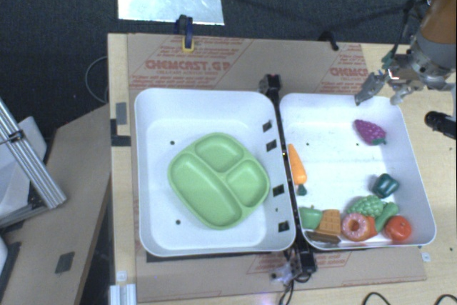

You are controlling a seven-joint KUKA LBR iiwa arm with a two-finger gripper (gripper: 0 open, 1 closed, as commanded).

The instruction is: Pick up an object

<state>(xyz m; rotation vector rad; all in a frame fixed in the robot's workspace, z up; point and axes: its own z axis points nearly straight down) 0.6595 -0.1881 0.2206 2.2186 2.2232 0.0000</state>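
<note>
My gripper (380, 91) hangs over the far right corner of the right bin (335, 111), open, with nothing between its fingers. A purple bunch of grapes (370, 130) lies just below it in the bin. An orange carrot (296, 165) lies along the bin's left wall. At the bin's near end are a dark green pepper (385, 185), a green leafy vegetable (371, 207), a pink doughnut (355, 226), a red tomato (398, 227), a tan waffle piece (329, 223) and a green piece (310, 216).
The left bin (153, 125) holds a green divided plate (218, 180). A black divider with clips (280, 153) runs between the bins. A blue and yellow clamp (186, 32) sits at the bench's far edge. A metal frame (25, 153) stands at left.
</note>
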